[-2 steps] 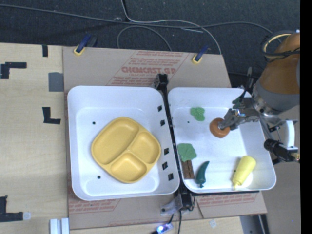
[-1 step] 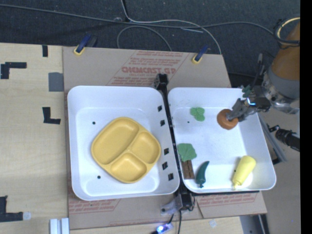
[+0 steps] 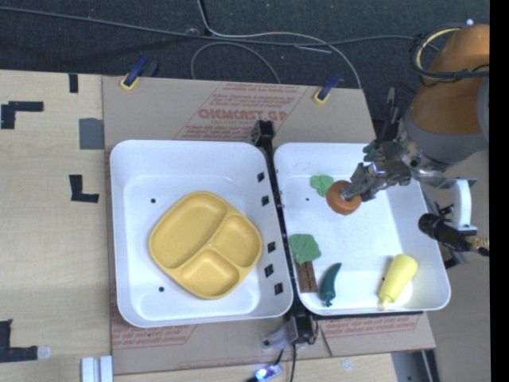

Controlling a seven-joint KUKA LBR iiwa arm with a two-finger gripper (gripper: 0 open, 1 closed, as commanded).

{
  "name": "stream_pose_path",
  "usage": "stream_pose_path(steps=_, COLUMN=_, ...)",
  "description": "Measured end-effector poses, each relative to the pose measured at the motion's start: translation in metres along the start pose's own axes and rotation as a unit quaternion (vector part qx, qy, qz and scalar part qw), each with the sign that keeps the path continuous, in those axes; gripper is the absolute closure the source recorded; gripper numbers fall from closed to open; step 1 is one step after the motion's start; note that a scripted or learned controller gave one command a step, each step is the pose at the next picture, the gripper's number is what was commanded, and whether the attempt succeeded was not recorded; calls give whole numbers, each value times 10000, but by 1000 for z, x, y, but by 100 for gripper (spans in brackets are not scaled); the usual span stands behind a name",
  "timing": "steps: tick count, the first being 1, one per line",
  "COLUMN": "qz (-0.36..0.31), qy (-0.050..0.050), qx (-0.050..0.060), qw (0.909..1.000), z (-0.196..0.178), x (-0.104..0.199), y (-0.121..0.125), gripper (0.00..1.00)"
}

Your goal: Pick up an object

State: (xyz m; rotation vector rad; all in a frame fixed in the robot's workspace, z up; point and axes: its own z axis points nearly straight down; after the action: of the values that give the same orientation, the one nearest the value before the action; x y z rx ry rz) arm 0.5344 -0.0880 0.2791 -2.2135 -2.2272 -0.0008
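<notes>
Your table [image 3: 48,237] is pale wood with black marks on it, a sheet of printed cardboard [image 3: 238,110] clipped over its middle, and dark carpet with trailing cables beyond it. On the cardboard sit two shallow white bins side by side; take the right bin [image 3: 421,213] as your landmark for everything here.

The pincer [image 3: 355,188] hangs over the back half of the right bin, right at the orange carrot [image 3: 343,200]. You can see the dark fingers reaching down onto the top of the carrot, but whether they are clamped on it or merely touching cannot be told from this angle.

The carrot lies toward the back of the right bin, near its middle, with its green leaf top [image 3: 321,185] pointing to the divider. It looks like a hollow plastic toy: probably light, stiff, smooth and rather slippery, with a rounded body that may roll out of a shallow pinch. Take it across the thick orange body, not by the thin leaves.

Toward the front of the right bin, by the divider, lies a broccoli piece [image 3: 304,247] with a brown stem, and just beside it a dark teal pepper [image 3: 329,283]. In the front corner away from the divider rests a yellow corn cob [image 3: 397,278]. All three are well apart from the carrot, so nothing crowds the approach.

Left of the right bin, the left bin [image 3: 131,213] carries a yellow divided plate [image 3: 205,243].
</notes>
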Motion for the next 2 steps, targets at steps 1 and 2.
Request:
stream_pose_path(steps=1, qz=3, qy=-4, qx=9, qw=10000, z=19, x=50, y=-1, gripper=100)
stream_pose_path(steps=2, qz=0, qy=-4, qx=9, qw=10000, z=30, x=102, y=13, gripper=100)
